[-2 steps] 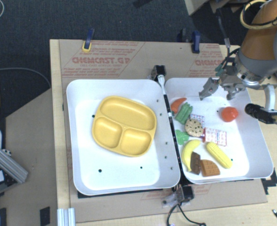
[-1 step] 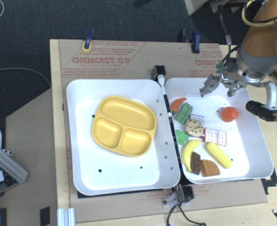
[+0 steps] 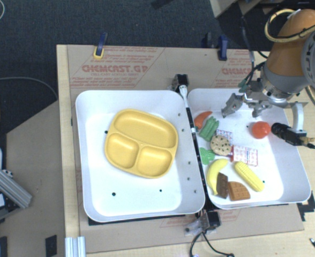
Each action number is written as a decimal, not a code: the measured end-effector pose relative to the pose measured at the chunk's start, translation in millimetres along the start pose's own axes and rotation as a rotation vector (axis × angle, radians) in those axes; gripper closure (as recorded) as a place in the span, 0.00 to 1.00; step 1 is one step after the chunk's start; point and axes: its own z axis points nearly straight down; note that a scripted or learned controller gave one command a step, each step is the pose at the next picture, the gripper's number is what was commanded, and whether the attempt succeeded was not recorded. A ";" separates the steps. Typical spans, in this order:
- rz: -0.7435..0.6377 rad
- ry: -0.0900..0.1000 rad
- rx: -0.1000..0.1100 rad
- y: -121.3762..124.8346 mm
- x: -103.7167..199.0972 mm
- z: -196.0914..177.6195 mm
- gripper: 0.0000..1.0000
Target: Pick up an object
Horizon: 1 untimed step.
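Two shallow white bins sit side by side on the bench: the left bin [image 3: 93,159] holds a yellow divided tray [image 3: 141,142], the right bin [image 3: 291,170] a scatter of toy food. The gripper [image 3: 244,105] hangs above the right bin's far end with fingers spread and nothing between them. Nothing looks picked yet; the red tomato [image 3: 260,129] lies nearest, so descent, closing and lifting remain.

The grey arm [image 3: 292,42] reaches from the right, its fingers [image 3: 231,106] apparently spread wide, holding nothing.
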 end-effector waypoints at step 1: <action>-0.001 0.001 0.002 -0.2 7.5 62.2 0.00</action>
